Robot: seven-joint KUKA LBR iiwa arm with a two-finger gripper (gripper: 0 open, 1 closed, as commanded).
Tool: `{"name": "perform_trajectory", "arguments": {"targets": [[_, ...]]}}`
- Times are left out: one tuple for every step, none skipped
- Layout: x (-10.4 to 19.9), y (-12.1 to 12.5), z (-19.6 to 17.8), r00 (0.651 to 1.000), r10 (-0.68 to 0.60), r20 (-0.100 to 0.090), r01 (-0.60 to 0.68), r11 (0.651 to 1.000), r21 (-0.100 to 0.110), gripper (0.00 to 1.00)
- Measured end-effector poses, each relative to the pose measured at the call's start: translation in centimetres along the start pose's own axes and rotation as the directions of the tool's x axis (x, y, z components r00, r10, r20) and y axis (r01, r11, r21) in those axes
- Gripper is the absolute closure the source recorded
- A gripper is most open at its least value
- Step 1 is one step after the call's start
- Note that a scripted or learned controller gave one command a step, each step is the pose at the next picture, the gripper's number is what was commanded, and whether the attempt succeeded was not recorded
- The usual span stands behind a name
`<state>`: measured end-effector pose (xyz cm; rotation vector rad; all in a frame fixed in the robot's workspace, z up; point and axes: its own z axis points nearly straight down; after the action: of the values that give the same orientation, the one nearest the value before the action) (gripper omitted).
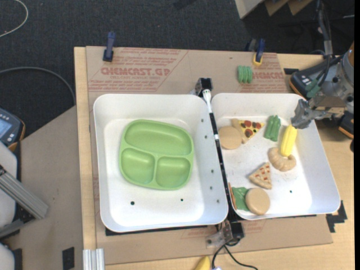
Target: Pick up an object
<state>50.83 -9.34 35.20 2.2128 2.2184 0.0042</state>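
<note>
The gripper [302, 117] hovers at the right bin's [323, 176] upper right edge; I cannot tell how its jaws stand. Just beside it, lower left, lies the yellow corn cob [288, 140]. It looks like light, stiff, smooth plastic, best pinched across its narrow middle

The robot's arm comes in from the right side of the picture. It is grey and partly cut off by the edge. The wrist is bent down and points to the left. At its end sits the hand [302, 118], small and grey, held low with its tip facing left. It is too blurry to tell how its fingers are set.
</note>
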Motion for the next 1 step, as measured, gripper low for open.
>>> {"name": "perform_trajectory", "arguments": {"targets": [[0.00, 0.07, -1.03, 1.000, -0.001, 0.002, 0.001, 1.000, -0.002, 1.00]]}}
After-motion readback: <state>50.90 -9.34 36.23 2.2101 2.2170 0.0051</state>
